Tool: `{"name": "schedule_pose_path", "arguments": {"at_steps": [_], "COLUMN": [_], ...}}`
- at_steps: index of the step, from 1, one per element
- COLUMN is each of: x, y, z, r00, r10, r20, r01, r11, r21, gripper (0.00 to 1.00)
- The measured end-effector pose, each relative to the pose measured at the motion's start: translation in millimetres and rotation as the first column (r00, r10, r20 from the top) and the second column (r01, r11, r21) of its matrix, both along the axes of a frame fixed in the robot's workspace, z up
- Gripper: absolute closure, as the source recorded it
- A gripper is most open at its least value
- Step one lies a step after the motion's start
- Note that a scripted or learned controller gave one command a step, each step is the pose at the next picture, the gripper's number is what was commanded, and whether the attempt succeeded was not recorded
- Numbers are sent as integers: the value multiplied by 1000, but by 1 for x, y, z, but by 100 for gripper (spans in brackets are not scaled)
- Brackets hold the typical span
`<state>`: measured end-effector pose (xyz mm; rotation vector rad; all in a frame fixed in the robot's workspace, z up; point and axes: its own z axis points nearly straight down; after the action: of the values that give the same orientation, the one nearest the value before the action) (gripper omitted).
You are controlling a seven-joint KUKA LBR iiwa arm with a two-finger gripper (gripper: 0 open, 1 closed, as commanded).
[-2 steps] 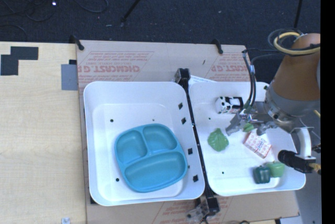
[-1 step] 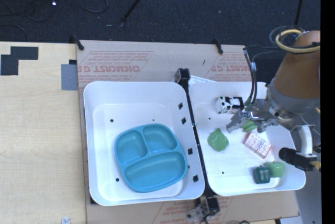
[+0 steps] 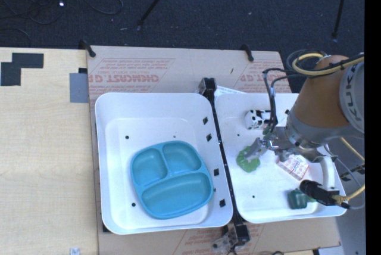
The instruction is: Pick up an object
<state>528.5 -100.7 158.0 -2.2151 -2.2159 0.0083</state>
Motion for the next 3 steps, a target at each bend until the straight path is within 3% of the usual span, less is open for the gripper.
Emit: {"name": "schedule_pose_path", "arguments": {"at_steps": [1, 2, 3], "x": [-8, -9, -9], "y": [7, 8, 5], "z": [-59, -71, -60], "r00": [1000, 1000, 1000], "r10": [-1, -3, -10], "r20": [0, 4, 5], "r01": [1, 3, 10], "r11": [1000, 1000, 1000], "r21": [0, 0, -2], "gripper": [0, 0, 100]}}
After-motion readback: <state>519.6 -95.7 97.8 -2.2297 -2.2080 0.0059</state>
